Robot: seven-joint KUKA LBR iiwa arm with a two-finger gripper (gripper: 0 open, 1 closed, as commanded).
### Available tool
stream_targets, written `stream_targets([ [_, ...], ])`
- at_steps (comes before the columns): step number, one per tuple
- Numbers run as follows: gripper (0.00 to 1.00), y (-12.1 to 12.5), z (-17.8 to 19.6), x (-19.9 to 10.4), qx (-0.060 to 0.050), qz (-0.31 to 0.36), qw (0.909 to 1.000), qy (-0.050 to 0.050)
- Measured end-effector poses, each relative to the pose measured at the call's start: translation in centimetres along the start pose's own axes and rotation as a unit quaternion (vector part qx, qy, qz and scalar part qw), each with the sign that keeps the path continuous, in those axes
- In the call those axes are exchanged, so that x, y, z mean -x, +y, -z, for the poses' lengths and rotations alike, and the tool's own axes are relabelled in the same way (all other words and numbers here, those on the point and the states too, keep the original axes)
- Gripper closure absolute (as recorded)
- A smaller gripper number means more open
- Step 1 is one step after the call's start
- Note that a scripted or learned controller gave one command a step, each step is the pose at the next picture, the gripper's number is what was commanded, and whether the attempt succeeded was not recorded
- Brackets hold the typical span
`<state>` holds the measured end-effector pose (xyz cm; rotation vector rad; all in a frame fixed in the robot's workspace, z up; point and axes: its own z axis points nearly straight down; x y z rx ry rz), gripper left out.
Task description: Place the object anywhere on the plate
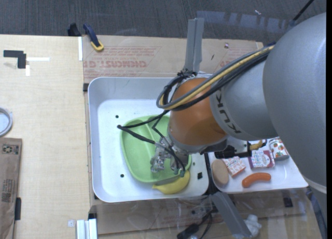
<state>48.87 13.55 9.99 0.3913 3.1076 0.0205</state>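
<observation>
Gripper point(165, 161) sits low over the green plate's point(136, 147) near right part; finger state cannot be told. Banana point(173, 183) lies at the plate's near edge, partly off. Recommend it be set further toward the plate's centre.

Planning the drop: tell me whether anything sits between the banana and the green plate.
Nothing visible does. The banana lies at the near right edge of the green plate in the left bin, touching or overlapping its rim. The pincer hangs over the plate just beside the banana.
</observation>
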Motion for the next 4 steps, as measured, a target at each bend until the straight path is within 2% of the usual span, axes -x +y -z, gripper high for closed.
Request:
stream_targets([
  [1, 1.00, -3.1, 3.6, 3.2, -0.007, 0.024, 0.9997, 0.005],
  [2, 1.00, 2.4, 8.9, -0.9, -0.007, 0.079, 0.9968, 0.004],
  [3, 1.00, 7.1, 17.6, 0.3, -0.007, 0.060, 0.9982, 0.004],
  [4, 1.00, 8.2, 10.3, -3.1, -0.008, 0.077, 0.9970, 0.005],
])
